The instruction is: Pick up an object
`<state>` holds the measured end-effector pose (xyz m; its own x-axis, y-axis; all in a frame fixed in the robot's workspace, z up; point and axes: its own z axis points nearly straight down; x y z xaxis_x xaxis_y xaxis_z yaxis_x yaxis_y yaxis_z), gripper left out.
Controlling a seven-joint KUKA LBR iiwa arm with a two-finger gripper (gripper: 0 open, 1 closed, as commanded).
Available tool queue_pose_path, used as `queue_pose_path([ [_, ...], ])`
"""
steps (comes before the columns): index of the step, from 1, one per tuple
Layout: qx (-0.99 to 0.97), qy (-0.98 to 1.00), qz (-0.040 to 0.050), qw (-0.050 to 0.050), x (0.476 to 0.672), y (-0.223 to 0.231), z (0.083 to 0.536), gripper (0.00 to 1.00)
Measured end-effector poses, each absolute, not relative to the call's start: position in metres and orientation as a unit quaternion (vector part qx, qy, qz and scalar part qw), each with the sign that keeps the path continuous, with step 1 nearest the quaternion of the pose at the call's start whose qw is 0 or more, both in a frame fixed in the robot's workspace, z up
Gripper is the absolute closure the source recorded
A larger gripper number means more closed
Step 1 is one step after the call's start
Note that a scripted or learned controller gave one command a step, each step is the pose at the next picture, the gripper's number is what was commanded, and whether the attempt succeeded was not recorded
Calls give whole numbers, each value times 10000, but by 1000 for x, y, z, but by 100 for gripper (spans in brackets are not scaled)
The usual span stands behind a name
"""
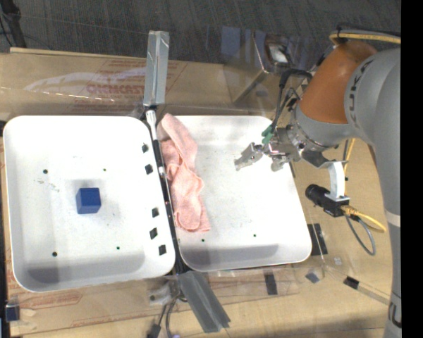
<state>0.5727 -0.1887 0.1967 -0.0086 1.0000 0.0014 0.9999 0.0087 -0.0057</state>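
While the jaws (248, 158) hang spread and bare over the right bin (268, 248), pink cloth (183, 178) well apart by the divider, blue cube (89, 199) in the left bin (28, 189)

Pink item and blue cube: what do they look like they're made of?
Pink cloth: soft fabric, matte, probably a towel or rag; it lies crumpled in folds along the right bin's left wall. Blue cube in the left bin: rigid, sharp-edged, even colour; plastic, foam or painted wood, can't tell which.

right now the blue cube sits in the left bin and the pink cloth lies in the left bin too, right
Not quite. The blue cube is in the left bin, but the pink cloth lies in the right bin, along its left wall. The camera view shows it.
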Motion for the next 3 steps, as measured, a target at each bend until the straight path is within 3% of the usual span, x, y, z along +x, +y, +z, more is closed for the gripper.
queue_pose_path([
  [1,-6788,-7343,9,13,573,-118,92,0],
  [2,-6720,-7406,5,-2,623,-93,93,0],
  [3,-6346,-7729,12,2,657,-94,93,0],
])
